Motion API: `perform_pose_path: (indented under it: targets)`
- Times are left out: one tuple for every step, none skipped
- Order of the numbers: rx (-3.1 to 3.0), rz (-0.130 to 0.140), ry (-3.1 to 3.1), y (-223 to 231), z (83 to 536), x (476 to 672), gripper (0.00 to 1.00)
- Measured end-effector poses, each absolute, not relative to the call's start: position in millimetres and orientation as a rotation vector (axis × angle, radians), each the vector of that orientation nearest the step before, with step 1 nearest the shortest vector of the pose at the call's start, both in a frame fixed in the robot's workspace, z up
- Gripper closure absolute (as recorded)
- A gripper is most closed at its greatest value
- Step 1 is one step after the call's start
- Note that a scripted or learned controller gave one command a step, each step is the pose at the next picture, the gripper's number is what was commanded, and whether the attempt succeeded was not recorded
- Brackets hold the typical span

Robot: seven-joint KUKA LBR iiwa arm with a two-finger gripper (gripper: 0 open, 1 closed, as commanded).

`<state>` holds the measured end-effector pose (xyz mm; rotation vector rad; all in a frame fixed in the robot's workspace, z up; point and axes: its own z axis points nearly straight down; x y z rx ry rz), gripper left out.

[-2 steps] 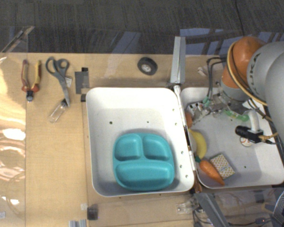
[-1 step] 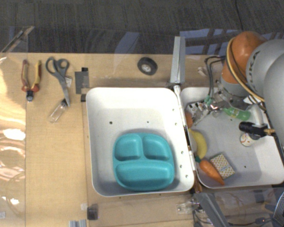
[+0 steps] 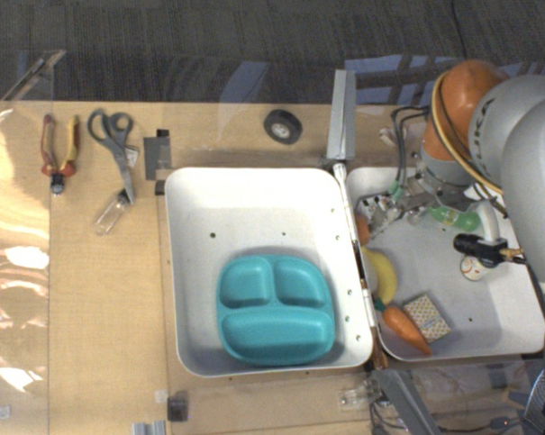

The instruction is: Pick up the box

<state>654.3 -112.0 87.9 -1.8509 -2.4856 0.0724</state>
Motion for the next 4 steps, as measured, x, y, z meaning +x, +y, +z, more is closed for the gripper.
perform_pose_path:
  targets:
    - [-1.873,0.082,-2.500,-124,99,655.7,1.00]
    - [-2.084,-0.007,-2.365,-91,90,640.7,1.00]
    - [-1.983,-0.007,-2.444,-86,135,602.6,1.00]
    - [-2.326,-0.009,-2.117,-14,186,611.0,1.00]
